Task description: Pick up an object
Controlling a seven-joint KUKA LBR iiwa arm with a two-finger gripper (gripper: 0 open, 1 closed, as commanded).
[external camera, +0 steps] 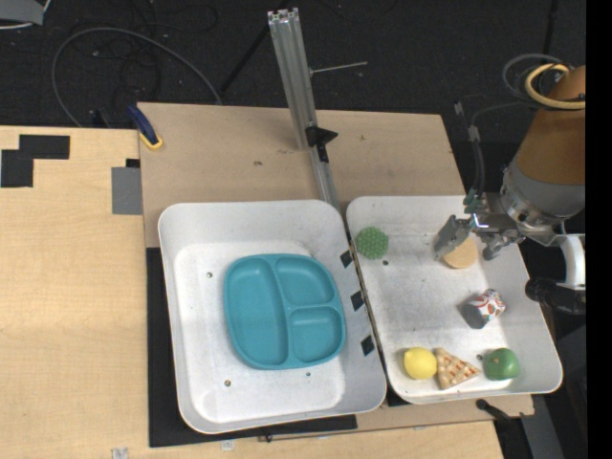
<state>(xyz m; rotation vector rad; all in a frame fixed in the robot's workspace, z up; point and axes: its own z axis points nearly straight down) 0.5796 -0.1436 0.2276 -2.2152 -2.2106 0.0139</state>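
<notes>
Gripper of the grey arm sits low in the right-hand shallow white bin, its two fingers spread apart over a small tan rounded piece, possibly toy bread. Nothing is seen clamped between the fingers; the tan piece lies just beneath and between them, near the bin's far side. Judged light and rigid, probably smooth plastic, liable to slip; best taken across its narrow width. Also in this bin: green bumpy ball, small grey, red and white item, yellow lemon-shaped toy, triangular pizza-slice toy, round green fruit toy. Left-hand white bin bears a teal divided plastic plate. No legible brand, label or writing.
</notes>
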